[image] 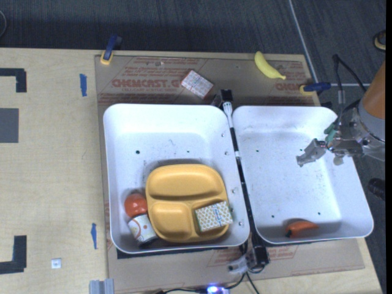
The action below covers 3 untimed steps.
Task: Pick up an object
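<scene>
My end effector [312,154] hangs over the right bin [269,127]; can't tell its grip state. Orange object [302,228] sits near the front wall.

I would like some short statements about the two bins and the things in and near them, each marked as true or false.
1. The yellow divided tray lies in the left bin. True.
2. The banana lies inside the right bin. False: it lies on the board behind the bins.
3. A small patterned box rests on the yellow divided tray. True.
4. The orange object is between the fingers of the gripper. False: it lies near the right bin's front wall, apart from the gripper.
5. The gripper is above the left bin. False: it is over the right bin.
</scene>
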{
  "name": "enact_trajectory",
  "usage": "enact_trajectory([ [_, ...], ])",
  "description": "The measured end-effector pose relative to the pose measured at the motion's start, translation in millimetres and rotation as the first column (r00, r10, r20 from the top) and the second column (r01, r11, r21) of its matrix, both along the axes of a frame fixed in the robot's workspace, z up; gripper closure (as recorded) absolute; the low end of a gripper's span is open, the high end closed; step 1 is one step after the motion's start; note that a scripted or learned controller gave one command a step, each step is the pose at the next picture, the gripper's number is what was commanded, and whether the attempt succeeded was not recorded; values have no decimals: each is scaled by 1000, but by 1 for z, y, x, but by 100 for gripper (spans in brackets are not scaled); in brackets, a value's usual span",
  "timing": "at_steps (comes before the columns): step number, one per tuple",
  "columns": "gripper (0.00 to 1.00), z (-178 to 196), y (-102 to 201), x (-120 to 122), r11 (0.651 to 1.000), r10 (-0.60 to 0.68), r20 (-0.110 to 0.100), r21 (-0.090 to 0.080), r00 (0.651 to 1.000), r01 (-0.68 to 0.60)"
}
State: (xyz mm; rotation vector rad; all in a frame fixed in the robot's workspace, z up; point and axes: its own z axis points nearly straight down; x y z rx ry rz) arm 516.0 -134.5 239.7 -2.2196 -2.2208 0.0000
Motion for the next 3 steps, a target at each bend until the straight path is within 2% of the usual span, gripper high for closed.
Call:
enact_trajectory([
  [1, 0, -44, -70, 15, 1000, -1, 1, -1, 1000, 1],
  [2, 0, -128, -84, 62, 1000, 4, 7, 2, 1000, -4],
  [3, 0, -133, -88, 42, 1000, 7, 28, -8, 1000, -6],
])
